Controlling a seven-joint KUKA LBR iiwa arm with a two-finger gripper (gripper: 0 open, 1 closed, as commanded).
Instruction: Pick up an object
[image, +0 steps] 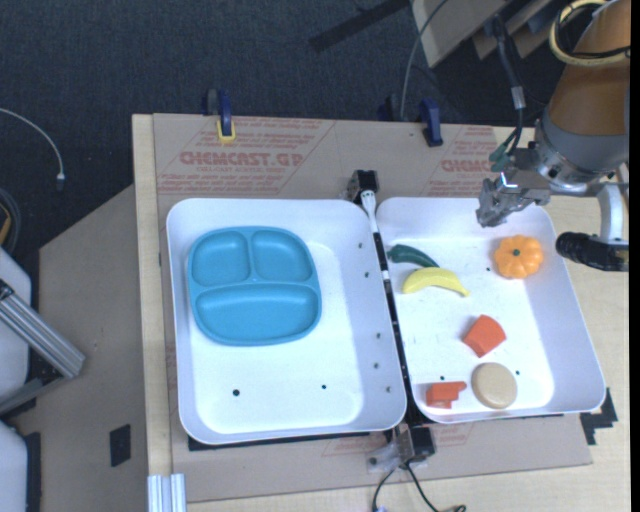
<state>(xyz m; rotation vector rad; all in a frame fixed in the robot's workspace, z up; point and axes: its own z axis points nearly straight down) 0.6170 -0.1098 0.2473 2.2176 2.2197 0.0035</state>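
1. Two bins: left bin has one blue tray.
2. Right bin has six items: pumpkin, banana, green piece, red block, orange piece, beige disc.
3. Gripper over the right bin's far edge, just beside the pumpkin (up-left of it) — nothing seen held; fingers' spread: cannot tell.

A blue divided plate lies in the upper half of the left white bin, nearer that bin's left wall than its right. The right white bin sits just beside the left bin, their inner walls meeting. Both rest on a brown board, with two blue clamps on the edge beyond the left bin.
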